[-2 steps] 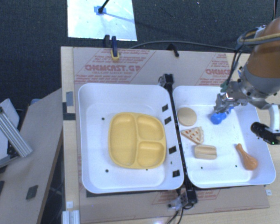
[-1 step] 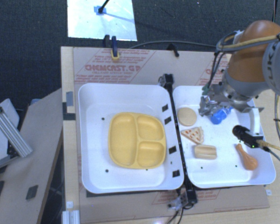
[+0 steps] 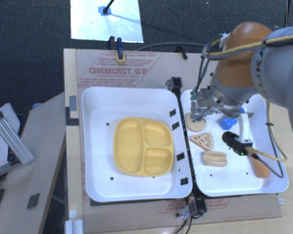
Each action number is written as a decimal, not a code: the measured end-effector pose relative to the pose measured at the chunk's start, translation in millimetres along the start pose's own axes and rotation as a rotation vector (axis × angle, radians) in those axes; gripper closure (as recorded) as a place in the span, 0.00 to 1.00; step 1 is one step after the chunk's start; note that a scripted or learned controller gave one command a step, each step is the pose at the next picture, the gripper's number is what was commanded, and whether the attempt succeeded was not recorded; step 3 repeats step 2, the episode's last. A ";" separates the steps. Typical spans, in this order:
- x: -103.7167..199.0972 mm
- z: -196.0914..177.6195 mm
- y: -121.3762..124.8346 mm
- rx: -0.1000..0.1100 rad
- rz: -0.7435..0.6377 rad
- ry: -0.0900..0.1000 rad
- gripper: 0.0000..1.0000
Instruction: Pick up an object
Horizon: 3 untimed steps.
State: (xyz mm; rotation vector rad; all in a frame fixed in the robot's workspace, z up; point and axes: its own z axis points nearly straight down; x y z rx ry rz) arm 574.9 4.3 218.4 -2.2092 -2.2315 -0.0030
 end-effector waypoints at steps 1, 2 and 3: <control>55.2 -13.1 -2.2 -0.002 0.000 0.001 1.00; 106.1 -17.0 -8.3 0.000 0.000 0.000 1.00; 106.1 -17.0 -8.3 0.000 0.000 0.000 1.00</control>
